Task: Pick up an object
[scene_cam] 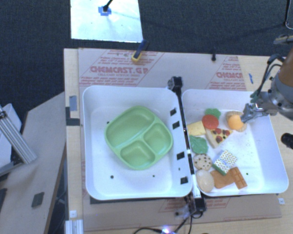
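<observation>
From where I stand, the green divided plate (138,138) in the left bin (95,106) makes the handiest landmark, and all the action is well to its right, across the black divider (181,130), in the right bin (271,145). The gripper (247,113) is down at the far right of that bin, its fingertips right at the edge of a small orange ball-like toy (236,123), which looks to be the object it is after. The fingers seem only slightly parted, and I cannot tell whether the orange toy actually sits between them or merely touches their tips, so I would not call it held. Between the plate and that toy lies a crowded little heap: a red tomato piece (211,121), a yellow wedge (196,128), a pizza slice (218,137), a green leaf shape (198,145), a cookie (201,161) and a waffle piece (229,178) nearer the front. The risk, as I judge it, is that the round toy squirts out sideways when the fingers close off-centre, rolling toward the plate side into the pizza slice, or that the tips pinch only its rim and it drops on the lift. A beige piece (233,115) just behind the ball could also get nudged or caught.
</observation>
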